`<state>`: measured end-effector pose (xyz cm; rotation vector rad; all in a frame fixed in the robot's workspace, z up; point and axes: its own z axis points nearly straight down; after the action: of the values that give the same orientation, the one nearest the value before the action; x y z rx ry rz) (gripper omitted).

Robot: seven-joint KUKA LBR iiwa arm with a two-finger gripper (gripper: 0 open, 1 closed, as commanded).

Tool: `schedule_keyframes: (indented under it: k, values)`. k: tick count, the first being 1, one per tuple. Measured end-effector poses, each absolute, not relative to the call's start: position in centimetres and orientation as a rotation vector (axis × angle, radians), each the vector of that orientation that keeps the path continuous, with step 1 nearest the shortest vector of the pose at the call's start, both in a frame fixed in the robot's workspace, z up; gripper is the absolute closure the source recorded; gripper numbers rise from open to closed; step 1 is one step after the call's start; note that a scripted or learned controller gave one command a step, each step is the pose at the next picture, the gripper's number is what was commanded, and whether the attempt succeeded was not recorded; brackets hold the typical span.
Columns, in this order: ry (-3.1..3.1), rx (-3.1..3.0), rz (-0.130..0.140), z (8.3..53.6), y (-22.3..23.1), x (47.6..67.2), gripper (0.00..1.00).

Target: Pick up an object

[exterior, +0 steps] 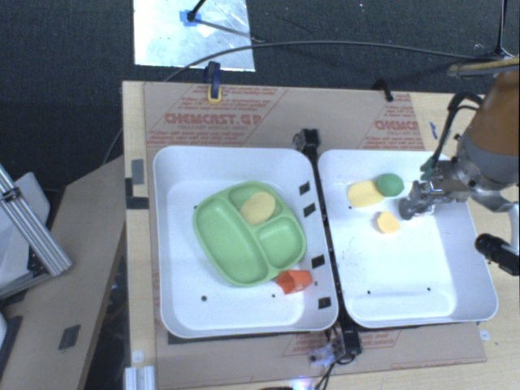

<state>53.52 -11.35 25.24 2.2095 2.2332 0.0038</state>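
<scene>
The gripper (413,204), finger state unclear, hung at centre right beside the small yellow block (388,223); it risked nudging it aside

A green divided plastic tray (244,242) lies mid left white bin (175,218); a small orange block (294,280) touches its front-right edge.

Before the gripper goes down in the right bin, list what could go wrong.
1. The gripper hangs just right of the small yellow block, not over it, so a straight descent would likely miss or nudge it away.
2. The yellow piece and green ball touch each other; reaching for one may push the other.
3. The green ball looks round and may roll off when touched.
</scene>
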Motion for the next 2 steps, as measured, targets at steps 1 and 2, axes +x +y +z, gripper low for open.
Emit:
schedule_keyframes:
  k: [1, 2]
  values:
    - [2.232, 2.211, 0.003, 25.1, -7.0, 53.7, 1.0]
    - [2.233, 2.211, 0.004, 24.1, -1.6, 53.2, 1.0]
